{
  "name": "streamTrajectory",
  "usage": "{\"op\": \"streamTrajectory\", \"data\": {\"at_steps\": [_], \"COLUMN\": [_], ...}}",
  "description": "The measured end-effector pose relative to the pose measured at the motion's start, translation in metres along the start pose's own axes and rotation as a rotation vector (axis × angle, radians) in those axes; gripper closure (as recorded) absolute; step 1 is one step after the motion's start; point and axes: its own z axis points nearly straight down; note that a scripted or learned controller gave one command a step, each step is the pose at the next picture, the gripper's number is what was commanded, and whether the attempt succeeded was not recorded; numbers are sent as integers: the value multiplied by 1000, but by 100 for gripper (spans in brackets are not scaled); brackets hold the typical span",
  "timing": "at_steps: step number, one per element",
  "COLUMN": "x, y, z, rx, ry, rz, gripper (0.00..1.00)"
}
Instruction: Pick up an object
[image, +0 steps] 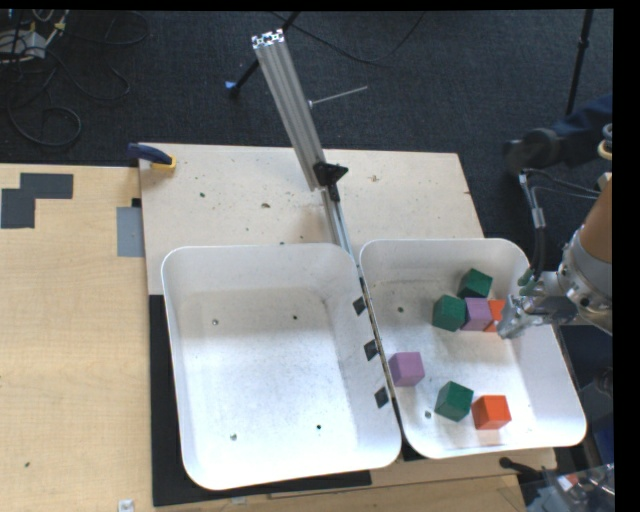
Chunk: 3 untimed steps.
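Observation:
The right bin (440, 262) holds several small blocks. A green block (476, 283) sits at the back, with another green block (450, 312) and a purple block (478, 313) side by side in front of it. An orange block (497, 310) peeks out just right of the purple one, partly hidden by my gripper (512, 322). My gripper reaches in over the bin's right wall, low beside that cluster. A lone purple block (406, 368) lies near the divider. A green block (454, 401) and an orange block (491, 411) lie close to the front wall.
The left bin (200, 270) stands next to the right one, separated by a divider with black clips (371, 349). A slanted aluminium pole (295, 110) rises behind the bins. A blue-and-yellow clamp (152, 155) rests at the bench's back left corner.

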Motion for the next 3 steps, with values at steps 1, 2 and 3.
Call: {"op": "streamTrajectory", "data": {"at_steps": [1, 2, 3], "x": [49, 101, 159], "y": [3, 12, 28], "z": [-3, -6, -2], "rx": [2, 2, 2], "ry": [1, 0, -1], "rz": [1, 1, 0], "gripper": [100, 100, 100]}}
